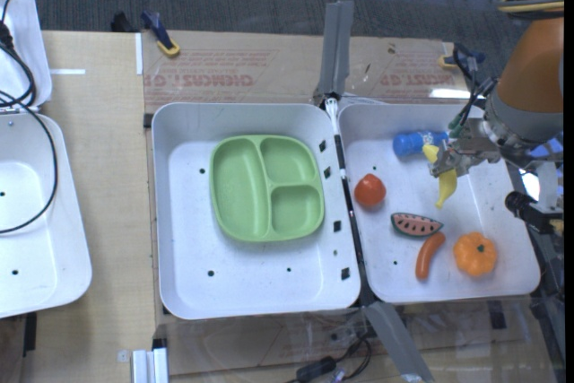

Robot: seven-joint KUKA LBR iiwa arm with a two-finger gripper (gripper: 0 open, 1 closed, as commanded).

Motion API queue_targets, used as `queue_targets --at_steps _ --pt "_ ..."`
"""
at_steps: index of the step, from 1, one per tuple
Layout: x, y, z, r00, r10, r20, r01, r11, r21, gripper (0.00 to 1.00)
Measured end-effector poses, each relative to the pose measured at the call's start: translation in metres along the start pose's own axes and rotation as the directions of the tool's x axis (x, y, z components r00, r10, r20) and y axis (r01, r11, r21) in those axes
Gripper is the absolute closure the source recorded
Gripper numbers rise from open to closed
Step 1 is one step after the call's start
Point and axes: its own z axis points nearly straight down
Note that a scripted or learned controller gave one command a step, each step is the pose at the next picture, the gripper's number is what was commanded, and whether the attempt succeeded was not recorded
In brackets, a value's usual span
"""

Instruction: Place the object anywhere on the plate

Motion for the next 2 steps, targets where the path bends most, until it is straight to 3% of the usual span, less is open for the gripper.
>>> queue_targets --at_steps 1,2 --pt "0.057 0.035 -0.009 0.967 -0.255 0.001 0.255 0.967 -0.001 1.0" --pt "0.113 0.089 -0.009 0.835 -0.55 0.002 0.55 0.835 -0.001 1.0"
